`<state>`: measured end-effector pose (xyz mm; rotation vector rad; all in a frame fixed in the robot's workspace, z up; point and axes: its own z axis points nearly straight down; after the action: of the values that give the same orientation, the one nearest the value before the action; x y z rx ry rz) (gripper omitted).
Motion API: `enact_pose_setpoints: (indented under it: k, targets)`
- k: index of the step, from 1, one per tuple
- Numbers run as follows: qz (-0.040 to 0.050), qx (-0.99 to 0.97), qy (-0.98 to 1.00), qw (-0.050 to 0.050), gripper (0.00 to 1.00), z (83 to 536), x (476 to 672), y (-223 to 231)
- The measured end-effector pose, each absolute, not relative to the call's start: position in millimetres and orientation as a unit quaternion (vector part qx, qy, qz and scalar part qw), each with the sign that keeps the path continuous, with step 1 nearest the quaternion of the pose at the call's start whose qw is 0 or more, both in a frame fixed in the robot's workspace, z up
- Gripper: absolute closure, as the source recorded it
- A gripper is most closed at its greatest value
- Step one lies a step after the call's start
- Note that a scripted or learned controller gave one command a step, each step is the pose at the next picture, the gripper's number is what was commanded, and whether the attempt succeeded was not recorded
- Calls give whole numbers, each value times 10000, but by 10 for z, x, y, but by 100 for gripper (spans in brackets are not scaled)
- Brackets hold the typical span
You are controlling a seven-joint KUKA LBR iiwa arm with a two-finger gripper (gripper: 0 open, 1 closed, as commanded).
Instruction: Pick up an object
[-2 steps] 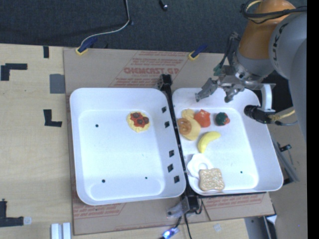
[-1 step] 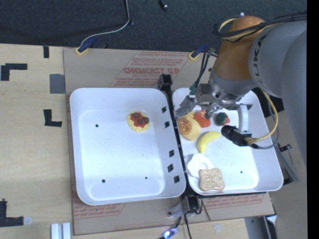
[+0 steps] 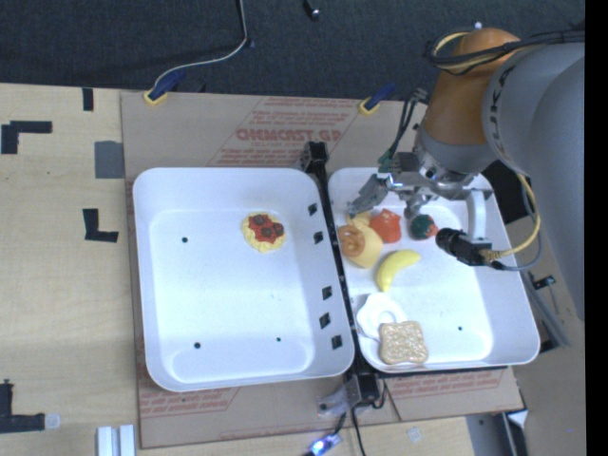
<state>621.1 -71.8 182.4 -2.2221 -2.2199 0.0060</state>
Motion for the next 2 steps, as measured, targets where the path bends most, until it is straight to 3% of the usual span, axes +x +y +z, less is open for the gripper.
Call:
enact_pose_setpoints:
  k: [1,2]
  targets:
    - [-10,-7076,-7066,-20,0,839,6441,-1019]
    - [-39,-7051,-7091,-28,0,1918,6106,-145]
